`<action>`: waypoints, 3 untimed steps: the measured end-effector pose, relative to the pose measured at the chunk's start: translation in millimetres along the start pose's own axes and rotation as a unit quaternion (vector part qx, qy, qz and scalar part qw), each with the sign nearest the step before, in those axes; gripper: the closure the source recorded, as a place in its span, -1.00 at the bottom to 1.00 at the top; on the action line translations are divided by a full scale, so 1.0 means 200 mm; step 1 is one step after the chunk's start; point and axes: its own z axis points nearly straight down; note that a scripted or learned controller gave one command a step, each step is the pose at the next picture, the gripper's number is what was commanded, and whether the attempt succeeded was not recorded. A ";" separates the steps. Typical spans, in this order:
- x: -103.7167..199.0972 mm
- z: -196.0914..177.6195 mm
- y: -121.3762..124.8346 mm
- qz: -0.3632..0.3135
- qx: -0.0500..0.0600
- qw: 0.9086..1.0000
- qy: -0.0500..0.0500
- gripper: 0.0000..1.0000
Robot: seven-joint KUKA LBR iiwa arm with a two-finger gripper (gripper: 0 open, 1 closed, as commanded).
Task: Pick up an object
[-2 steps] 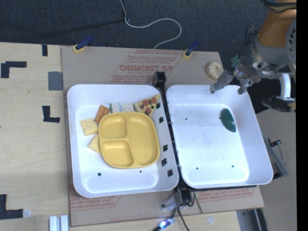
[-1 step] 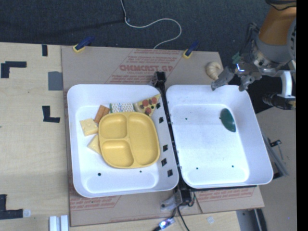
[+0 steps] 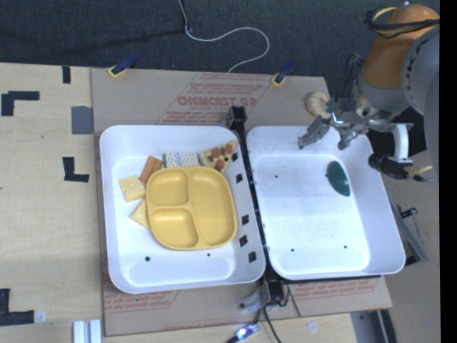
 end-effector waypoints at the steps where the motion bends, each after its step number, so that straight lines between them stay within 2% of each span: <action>1: 0.03 0.29 0.04 0.000 0.000 1.000 0.000 -1.00; 2: 0.04 0.56 0.04 -0.001 -0.001 1.000 -0.001 -1.00; 3: 0.04 0.49 0.04 -0.001 -0.002 1.000 -0.001 1.00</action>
